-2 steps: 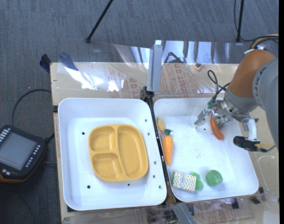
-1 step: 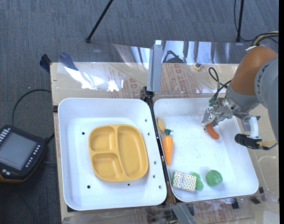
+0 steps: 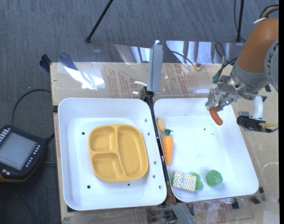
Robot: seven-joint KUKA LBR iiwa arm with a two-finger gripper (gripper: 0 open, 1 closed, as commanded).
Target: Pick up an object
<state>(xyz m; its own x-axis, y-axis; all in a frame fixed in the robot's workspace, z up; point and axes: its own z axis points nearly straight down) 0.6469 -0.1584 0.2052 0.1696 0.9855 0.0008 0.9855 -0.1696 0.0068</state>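
Sausage [image 3: 216, 116], orange-red, is being gripped between the closed fingers of the gripper [image 3: 217, 107], raised over the right bin [image 3: 235, 139] near its far edge; the pick is judged largely accomplished. Remaining items: yellow divided plate [image 3: 117, 152] is lying in the left bin [image 3: 69, 125]; carrot [image 3: 167, 147], patterned packet [image 3: 184, 181] and green ball [image 3: 214, 177] are lying along the right bin's left and near edges. Nothing is obstructing the lift.

Teach pendant [image 3: 13, 154], grey screen, orange-edged casing: on the carpet [image 3: 48, 22] at nine o'clock, a black cable [image 3: 27, 99] looping from it toward the bench. Tripod legs [image 3: 101, 15]: dark, at twelve o'clock on the carpet. Clear plastic sheeting [image 3: 111, 76]: over the bench's far edge, behind both bins.
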